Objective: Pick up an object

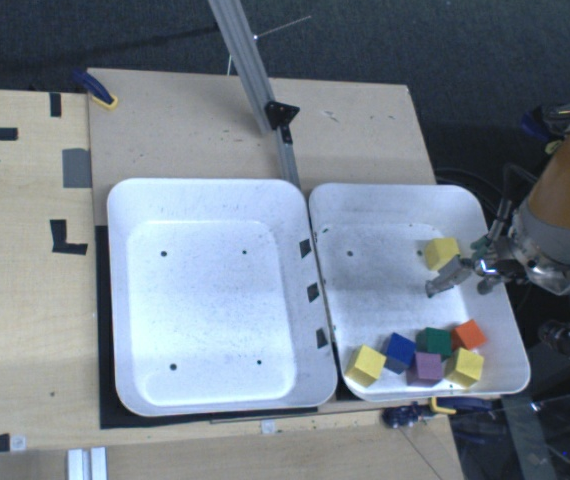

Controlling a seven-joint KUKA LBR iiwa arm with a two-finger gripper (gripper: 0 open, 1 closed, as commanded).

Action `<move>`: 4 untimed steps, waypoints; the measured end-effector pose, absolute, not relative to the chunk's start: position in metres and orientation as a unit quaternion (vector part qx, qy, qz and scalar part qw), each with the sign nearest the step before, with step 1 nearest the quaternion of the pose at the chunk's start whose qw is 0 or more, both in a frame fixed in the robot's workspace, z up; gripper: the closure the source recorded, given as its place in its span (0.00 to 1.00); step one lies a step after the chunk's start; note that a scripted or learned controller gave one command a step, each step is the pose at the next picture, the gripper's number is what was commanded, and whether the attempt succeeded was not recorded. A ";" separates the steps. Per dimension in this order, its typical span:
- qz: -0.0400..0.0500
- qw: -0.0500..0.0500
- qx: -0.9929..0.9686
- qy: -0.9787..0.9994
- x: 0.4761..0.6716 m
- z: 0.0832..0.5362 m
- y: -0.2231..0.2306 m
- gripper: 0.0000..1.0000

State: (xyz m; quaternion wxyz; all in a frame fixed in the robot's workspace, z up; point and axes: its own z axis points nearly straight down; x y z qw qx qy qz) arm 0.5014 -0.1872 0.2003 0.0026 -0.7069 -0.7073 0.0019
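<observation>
In the right bin a yellow block lies alone near the right wall. My gripper reaches in over that wall, just below and right of this block. Its fingers stand open with nothing between them; one grey finger slants down-left beside the block's lower edge. Along the bin's front edge sits a cluster: a yellow block, a blue block, a green block, a purple block, an orange block and another yellow block.
The left bin lies beside the right one. A grey metal pole slants down from the top to a black clamp behind the bins. The arm's orange band stands at the right edge.
</observation>
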 end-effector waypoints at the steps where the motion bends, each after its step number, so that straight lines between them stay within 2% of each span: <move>1: 0.002 0.003 -0.707 -0.707 0.490 0.147 -0.184 0.00; 2: 0.000 0.001 -0.706 -0.708 0.492 0.160 -0.184 1.00; 3: 0.000 -0.002 -0.707 -0.707 0.489 0.207 -0.192 1.00; 4: -0.001 -0.003 -0.706 -0.708 0.495 0.265 -0.184 1.00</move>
